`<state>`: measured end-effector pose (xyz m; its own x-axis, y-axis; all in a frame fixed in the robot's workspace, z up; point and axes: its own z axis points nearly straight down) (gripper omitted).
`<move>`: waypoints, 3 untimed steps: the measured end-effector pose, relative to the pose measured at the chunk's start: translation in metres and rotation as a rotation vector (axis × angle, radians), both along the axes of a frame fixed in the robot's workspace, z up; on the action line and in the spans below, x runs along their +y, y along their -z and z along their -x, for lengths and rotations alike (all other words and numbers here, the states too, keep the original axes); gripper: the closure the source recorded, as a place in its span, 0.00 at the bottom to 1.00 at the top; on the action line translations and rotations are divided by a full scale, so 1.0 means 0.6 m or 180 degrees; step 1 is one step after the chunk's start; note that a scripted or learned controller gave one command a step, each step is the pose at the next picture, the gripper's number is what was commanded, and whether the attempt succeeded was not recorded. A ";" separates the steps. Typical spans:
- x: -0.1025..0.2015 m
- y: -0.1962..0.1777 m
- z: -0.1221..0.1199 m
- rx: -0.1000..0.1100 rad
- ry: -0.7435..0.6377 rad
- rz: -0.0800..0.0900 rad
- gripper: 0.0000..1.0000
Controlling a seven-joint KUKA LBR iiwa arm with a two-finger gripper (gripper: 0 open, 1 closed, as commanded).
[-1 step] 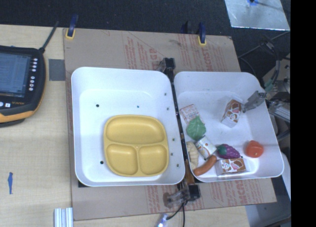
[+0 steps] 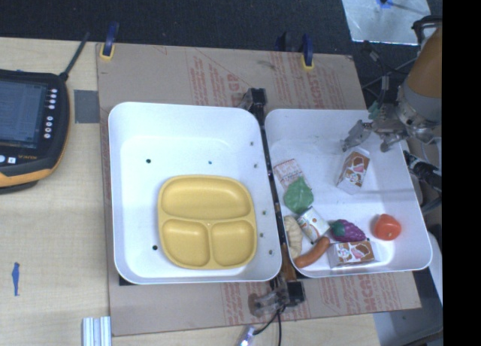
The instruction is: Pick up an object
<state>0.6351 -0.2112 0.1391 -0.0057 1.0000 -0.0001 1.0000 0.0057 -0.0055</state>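
On the far left of the tabletop (image 2: 45, 262) lies a control pendant (image 2: 30, 130) with a dark screen and an orange rim. Next comes the left bin (image 2: 128, 122), which holds a yellow three-compartment tray (image 2: 208, 220) lying flat toward its near side.

The right bin (image 2: 316, 122) touches it along the middle seam. Against that seam (the crowded corner) lie a small printed packet (image 2: 287, 171), a green leafy piece (image 2: 298, 195) just below it, a pale bread-like piece (image 2: 292, 235), a small white-and-red item (image 2: 310, 224) and a reddish sausage (image 2: 312, 251). Just right of these sit a purple grape bunch (image 2: 347, 229) and, touching it from below, a flat brown-and-white box (image 2: 352, 253). A red tomato (image 2: 386, 227) lies near the bin's right wall.

Farther up, a small carton (image 2: 354, 170) lies tilted and alone. Just above it hangs the pincer (image 2: 373, 132), its fingers spread apart with nothing between them, apart from the carton. The grey arm (image 2: 421, 89) with its orange band enters at the right.
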 end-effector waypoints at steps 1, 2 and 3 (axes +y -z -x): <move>0.014 0.080 0.044 -0.0001 -0.0003 0.0001 0.00; 0.012 0.060 0.042 -0.0006 -0.0012 0.0006 1.00; 0.144 0.020 -0.034 0.0010 0.0001 -0.0006 1.00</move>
